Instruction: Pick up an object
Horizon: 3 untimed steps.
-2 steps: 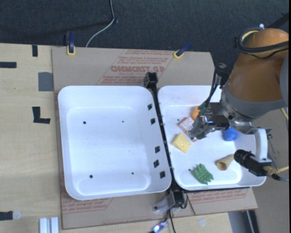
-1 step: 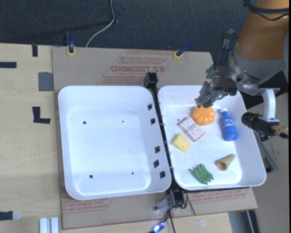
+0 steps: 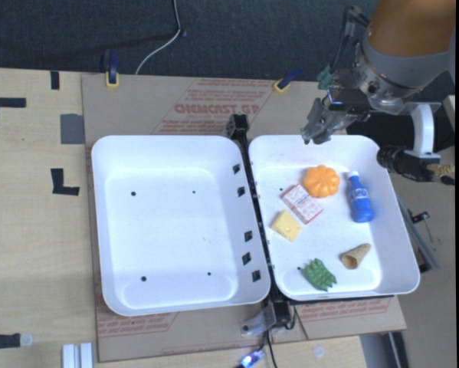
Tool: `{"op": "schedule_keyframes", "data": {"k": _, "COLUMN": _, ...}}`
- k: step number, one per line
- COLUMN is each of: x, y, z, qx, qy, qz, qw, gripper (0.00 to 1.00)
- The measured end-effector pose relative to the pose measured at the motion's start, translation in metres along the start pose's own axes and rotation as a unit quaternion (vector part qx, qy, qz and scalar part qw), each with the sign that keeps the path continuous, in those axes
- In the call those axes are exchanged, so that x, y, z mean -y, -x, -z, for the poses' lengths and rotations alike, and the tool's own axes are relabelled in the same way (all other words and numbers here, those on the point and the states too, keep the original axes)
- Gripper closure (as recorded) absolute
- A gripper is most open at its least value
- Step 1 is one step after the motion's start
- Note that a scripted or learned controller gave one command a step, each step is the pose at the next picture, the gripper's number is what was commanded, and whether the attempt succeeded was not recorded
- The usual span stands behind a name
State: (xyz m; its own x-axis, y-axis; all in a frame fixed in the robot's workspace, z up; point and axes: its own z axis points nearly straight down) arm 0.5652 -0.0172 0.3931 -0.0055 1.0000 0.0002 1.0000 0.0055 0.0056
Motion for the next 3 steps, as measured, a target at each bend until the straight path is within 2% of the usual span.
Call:
{"op": "schedule_keyframes", "data": {"k": 1, "x": 0.024, "y": -0.021, "z": -0.034, "qx": 0.000, "qy": -0.005, "qz": -0.002, "qw": 1.0000, "gripper": 1.00}}
{"op": "schedule_keyframes", "data": {"k": 2, "x": 0.021, "y": -0.022, "z": -0.036, "qx": 0.001, "qy": -0.004, "qz": -0.003, "qw": 1.0000, "gripper": 1.00}}
{"op": "schedule_keyframes", "data": {"k": 3, "x": 0.031, "y": -0.039, "z": -0.054, "qx": 0.001, "qy": -0.005, "qz": -0.002, "qw": 1.0000, "gripper": 1.00}}
